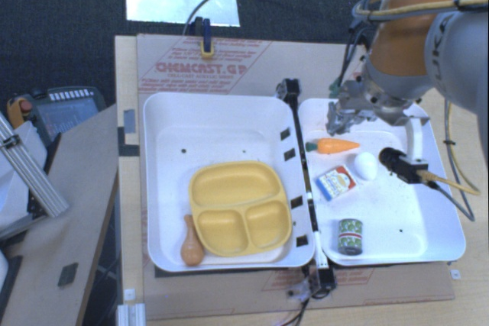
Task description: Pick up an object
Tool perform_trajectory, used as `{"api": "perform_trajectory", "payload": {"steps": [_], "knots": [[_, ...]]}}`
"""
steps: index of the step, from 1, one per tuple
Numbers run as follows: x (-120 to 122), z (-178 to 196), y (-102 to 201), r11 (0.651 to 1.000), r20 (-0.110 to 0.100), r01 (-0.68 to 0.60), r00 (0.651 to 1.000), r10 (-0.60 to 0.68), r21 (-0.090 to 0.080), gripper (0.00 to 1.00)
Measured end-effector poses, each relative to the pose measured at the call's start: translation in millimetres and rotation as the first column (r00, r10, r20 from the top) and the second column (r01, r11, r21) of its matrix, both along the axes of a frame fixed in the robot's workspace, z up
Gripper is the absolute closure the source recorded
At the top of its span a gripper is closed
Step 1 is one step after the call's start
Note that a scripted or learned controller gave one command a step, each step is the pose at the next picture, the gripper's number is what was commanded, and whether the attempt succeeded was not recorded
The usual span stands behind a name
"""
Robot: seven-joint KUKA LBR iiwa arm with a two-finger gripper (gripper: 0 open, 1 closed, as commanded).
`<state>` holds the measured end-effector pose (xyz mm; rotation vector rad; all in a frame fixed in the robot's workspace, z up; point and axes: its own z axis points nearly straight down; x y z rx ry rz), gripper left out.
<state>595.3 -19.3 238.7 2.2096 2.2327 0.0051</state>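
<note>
The gripper (pixel 336 123), grip unreadable from here, is hovering over the carrot (pixel 337 146), needing to straddle its narrow width squarely.

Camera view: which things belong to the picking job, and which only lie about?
Job: gripper, over the right bin; carrot nearest it, likely the pick.
Lying about: egg, small box, can; yellow plate and wooden spoon in the left bin.
</note>
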Motion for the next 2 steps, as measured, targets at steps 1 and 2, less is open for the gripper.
{"api": "perform_trajectory", "payload": {"steps": [1,2], "knots": [[19.0,-11.3,57.4,1.000,0.000,0.000,1.000,0.000,0.000,1.00],[37.2,-2.1,112.0,1.000,0.002,0.000,1.000,0.000,0.000,1.00]]}}
